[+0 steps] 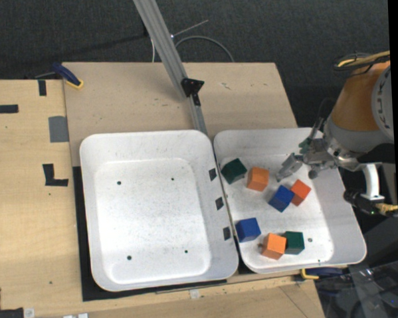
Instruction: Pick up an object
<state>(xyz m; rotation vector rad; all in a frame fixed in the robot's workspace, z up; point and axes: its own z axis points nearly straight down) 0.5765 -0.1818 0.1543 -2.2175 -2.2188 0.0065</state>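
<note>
Camera view, left bin (92,154): bare white floor.
Right bin (337,247): holds seven cubes.
Nearest target: orange cube (300,191), touching a blue cube (281,198) on its left.
Gripper (294,166): above the bin, fingers spread apart, holding nothing.
Key relation: orange cube lies just below the fingertips, slightly right.

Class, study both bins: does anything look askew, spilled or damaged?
Nothing stands out. All seven blocks lie scattered, turned every way, inside the right bin, none spilled. The gripper hovers above the orange block.
</note>
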